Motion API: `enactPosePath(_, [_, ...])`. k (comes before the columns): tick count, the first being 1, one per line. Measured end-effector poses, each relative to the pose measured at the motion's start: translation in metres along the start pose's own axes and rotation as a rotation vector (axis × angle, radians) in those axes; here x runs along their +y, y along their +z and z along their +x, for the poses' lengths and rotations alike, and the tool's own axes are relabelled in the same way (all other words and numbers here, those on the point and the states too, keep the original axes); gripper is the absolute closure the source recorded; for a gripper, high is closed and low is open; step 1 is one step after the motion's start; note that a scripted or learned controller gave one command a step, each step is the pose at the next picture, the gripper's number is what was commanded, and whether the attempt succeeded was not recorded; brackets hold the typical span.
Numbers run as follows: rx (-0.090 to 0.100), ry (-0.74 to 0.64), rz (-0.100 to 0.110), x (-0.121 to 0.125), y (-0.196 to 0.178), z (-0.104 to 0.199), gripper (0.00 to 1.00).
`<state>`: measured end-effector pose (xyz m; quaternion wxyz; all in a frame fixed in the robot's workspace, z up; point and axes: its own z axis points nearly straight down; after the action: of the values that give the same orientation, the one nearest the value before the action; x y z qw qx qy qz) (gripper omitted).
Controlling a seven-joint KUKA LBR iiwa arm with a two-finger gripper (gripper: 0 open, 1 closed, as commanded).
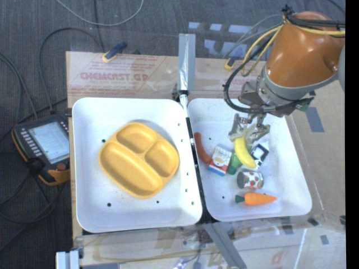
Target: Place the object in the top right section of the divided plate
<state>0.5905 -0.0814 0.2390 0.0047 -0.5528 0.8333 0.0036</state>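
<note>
the gripper [249, 132] hangs over the banana [243, 152], its spread seemingly open; centre on the fruit's middle before closing.

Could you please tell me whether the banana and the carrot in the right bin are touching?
Apart. The camera view shows the banana lying higher in the bin, while the carrot lies lower, with a small can between them.

A single camera sits fixed above the desk [84, 74], looking down at a slight slant, seemingly from the front, framing both white bins [90, 206] fairly close.
</note>
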Motion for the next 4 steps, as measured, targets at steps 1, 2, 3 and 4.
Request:
enactPosePath(1, [0.006, -0.394, -0.004, -0.009, 0.037, 0.0, 1.0])
enactPosePath(2, [0.004, -0.551, -0.004, -0.009, 0.049, -0.078, 1.0])
enactPosePath(3, [0.004, -0.717, -0.004, -0.008, 0.057, -0.14, 1.0])
enactPosePath(4, [0.004, -0.568, -0.002, -0.04, 0.044, -0.105, 1.0])
